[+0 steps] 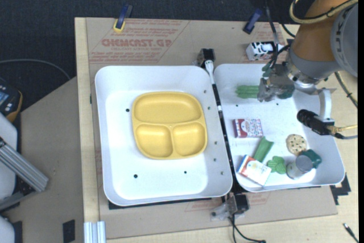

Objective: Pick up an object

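The green object nearest the gripper lies in the far part of the right bin, its long axis running left to right across the view, and its right end sits touching or just under the gripper, so the grasp looks to depend on a short drop slightly to the left. Whether the fingers are open, closed or already around it I cannot tell; the wrist and its cables hide them. Nearer the front of the same bin lie a red and white carton, a cookie and other small items clustered together. The left bin holds a yellow divided tray.
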{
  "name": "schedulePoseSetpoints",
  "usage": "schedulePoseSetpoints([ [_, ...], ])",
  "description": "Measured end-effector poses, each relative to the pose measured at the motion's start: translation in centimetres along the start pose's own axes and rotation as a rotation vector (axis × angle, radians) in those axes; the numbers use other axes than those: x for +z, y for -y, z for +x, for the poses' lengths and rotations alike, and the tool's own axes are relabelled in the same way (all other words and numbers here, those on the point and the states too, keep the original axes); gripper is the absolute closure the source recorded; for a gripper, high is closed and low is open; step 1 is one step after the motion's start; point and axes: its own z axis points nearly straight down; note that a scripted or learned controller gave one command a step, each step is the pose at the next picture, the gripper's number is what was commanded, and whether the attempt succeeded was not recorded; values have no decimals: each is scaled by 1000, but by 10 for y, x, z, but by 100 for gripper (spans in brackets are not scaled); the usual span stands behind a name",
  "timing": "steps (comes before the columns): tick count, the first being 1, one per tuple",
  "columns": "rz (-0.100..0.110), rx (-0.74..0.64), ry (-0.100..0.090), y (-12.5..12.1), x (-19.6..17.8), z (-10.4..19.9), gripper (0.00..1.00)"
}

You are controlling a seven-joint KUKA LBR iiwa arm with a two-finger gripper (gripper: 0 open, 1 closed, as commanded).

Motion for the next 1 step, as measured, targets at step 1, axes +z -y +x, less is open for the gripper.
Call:
schedulePoseSetpoints([
  [1,1,-2,0,-4,-44,1,100],
])
